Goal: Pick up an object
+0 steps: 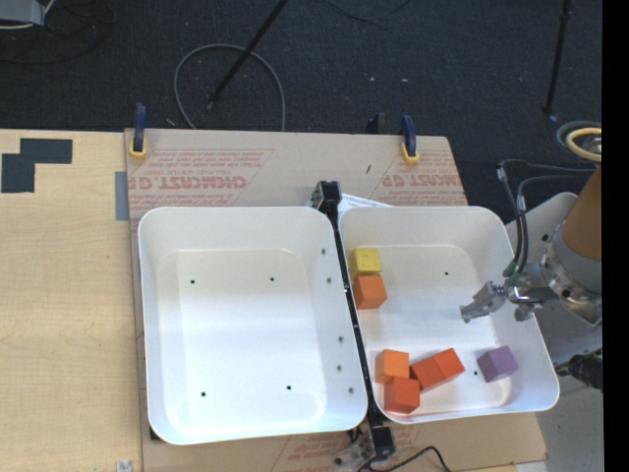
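Observation:
The right bin (423, 226) holds several blocks. A yellow cube (367, 260) sits against its left wall with an orange cube (370, 290) just in front of it. Near the front lie three orange-red blocks (413, 371) bunched together and a purple cube (497, 363) to their right. My gripper (479, 309) hangs over the right part of this bin, above and a little behind the purple cube, pointing left. Nothing shows between its fingers.
The left bin (157, 264) stands beside the right one, with a black divider clamp (328, 195) where they meet at the back. Cardboard (246, 170) lies under both, held by two clamps. Cables trail on the dark floor behind.

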Action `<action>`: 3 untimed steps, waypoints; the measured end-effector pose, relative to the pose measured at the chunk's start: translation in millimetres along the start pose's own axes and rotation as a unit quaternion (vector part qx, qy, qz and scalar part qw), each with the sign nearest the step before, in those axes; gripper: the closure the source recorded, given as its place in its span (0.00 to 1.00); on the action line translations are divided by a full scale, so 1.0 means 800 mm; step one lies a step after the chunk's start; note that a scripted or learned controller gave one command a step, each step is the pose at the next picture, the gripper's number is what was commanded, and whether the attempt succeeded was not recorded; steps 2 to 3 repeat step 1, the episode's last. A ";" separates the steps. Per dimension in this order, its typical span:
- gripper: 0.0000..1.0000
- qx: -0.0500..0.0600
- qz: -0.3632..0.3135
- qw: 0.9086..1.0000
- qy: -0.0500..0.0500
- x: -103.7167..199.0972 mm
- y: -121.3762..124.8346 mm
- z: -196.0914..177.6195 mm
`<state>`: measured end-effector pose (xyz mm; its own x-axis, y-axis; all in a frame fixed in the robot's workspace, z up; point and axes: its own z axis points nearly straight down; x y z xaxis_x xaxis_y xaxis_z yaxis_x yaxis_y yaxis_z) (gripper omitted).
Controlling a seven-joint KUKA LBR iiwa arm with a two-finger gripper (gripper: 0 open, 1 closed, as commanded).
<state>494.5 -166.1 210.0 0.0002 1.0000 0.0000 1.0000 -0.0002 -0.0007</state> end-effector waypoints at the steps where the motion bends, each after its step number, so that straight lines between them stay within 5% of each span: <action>1: 0.00 -0.003 -0.003 1.000 0.000 0.073 0.010 -0.082; 3: 0.00 -0.003 -0.003 1.000 0.000 0.073 0.010 -0.082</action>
